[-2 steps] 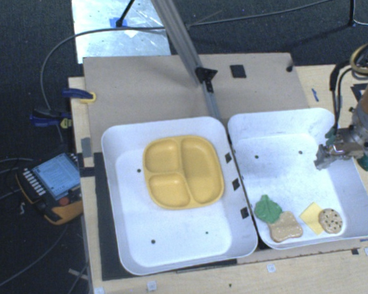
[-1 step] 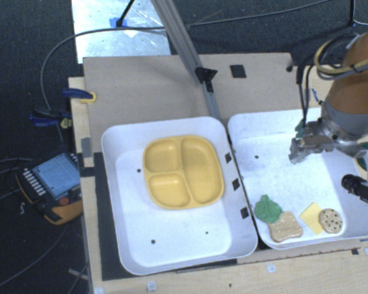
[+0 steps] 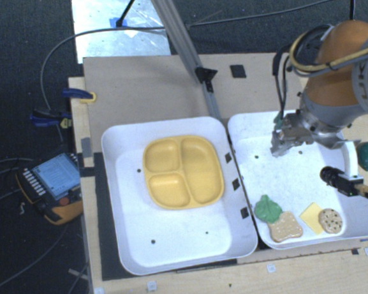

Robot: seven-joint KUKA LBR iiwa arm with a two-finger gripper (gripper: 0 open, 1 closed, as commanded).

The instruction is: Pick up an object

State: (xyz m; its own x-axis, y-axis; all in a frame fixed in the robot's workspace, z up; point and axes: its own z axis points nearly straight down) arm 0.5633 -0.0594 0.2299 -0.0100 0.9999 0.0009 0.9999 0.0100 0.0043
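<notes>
The right bin [image 3: 263, 168] holds small toy foods along its near edge: a green leafy piece [image 3: 267, 208], a slice of toast [image 3: 285, 228], a yellow cheese wedge [image 3: 311, 217] and a round cookie [image 3: 330, 220]. In the left bin [image 3: 129, 212] lies a yellow divided plate [image 3: 183, 172]. My gripper [image 3: 282, 143] hangs over the far middle of the right bin, well behind the foods and apart from them. Nothing shows in its grasp.
A slanted metal pole [image 3: 184, 40] ends at the gap between the bins. Black tabs [image 3: 236, 183] line that gap. A black camera unit [image 3: 338, 181] juts from the arm over the right bin. A blue pendant [image 3: 51, 181] and clamps [image 3: 77, 95] lie off the bench's left.
</notes>
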